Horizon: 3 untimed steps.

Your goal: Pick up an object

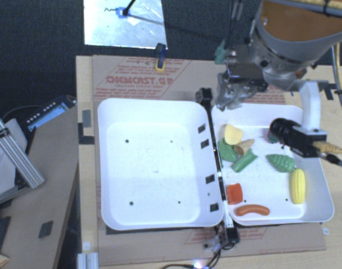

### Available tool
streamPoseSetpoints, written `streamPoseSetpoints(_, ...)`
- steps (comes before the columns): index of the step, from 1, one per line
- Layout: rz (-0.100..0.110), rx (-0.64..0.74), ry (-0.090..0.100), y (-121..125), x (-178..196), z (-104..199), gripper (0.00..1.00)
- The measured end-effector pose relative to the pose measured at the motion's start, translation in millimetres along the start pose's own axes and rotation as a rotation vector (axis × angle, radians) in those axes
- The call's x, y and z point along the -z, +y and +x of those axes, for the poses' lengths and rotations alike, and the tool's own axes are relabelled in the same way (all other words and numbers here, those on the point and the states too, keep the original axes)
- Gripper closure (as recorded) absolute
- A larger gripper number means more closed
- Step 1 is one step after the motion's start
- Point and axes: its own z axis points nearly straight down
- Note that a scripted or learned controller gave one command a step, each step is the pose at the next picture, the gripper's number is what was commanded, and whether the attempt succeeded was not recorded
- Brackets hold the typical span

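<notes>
Closest to you is the red sausage (252, 210), lying along the front edge of the right bin (322, 198), with an orange-red block (234, 193) just beside it to the left and a yellow corn cob (297, 186) sitting a bit further right. Behind those you're looking at a green leafy piece (281, 162), a green pod-like piece (244, 161) and a pale yellow chunk (233, 134) bunched against the divider side. The left bin (118, 209) is sitting beside it on the counter (137, 77).

The gripper (234, 101) is hovering over the back left corner of the right bin, near the rim, with nothing visibly in it. Honestly I'm not able to tell whether it's spread or closed, the wrist is blocking too much.

What I'm worrying about: it's sitting really close to the bin wall and the divider, so going straight down could mean clipping the rim instead of reaching a toy. And that yellow and green cluster is packed tight, so a grab there is probably nudging neighbours or pinching two things and slipping off. The black camera mount (291, 134) is hanging low too.
</notes>
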Motion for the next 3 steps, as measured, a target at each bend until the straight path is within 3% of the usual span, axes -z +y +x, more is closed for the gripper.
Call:
streamPoseSetpoints(1, -0.001, -0.002, 0.000, 0.2, 3.1, 6.3, 1.00)
streamPoseSetpoints(3, -0.001, -0.001, 0.000, 0.4, 2.5, 48.5, 1.00)
